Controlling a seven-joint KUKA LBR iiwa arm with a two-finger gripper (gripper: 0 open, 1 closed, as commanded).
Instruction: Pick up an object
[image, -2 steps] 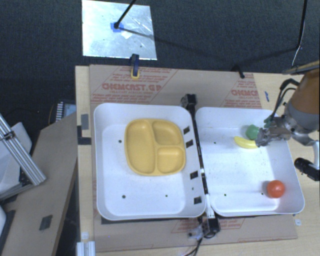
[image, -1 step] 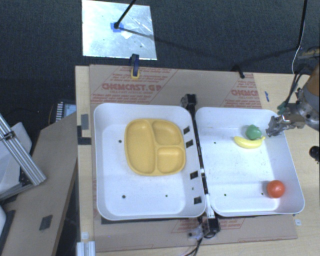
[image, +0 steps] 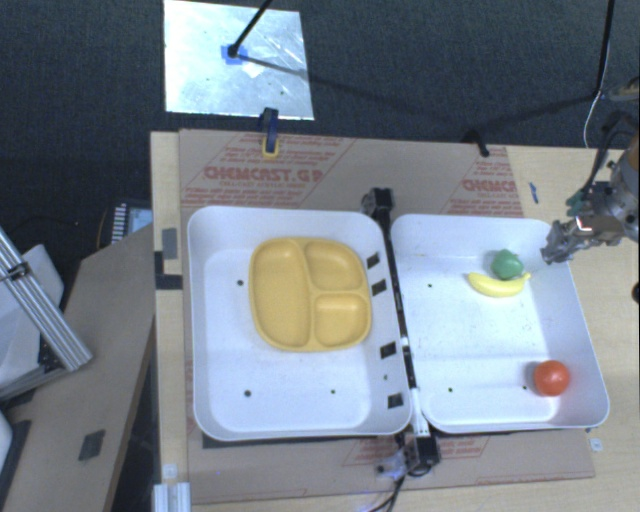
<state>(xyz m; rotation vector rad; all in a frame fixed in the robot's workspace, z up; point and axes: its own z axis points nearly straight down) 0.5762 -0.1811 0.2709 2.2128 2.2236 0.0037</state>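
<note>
You see the gripper (image: 560, 243) at the far right rim of the right bin (image: 470, 405), up by that bin's top right corner, and you cannot tell how it stands because it is small and blurred there. In that bin a banana (image: 497, 285) lies near the top right with a green ball (image: 507, 264) touching it from above, both just left of the gripper, while an orange ball (image: 551, 378) sits well apart near the bottom right corner. The left bin (image: 225, 400) holds a yellow plate (image: 308, 293) with three compartments, lying near its middle.
</note>
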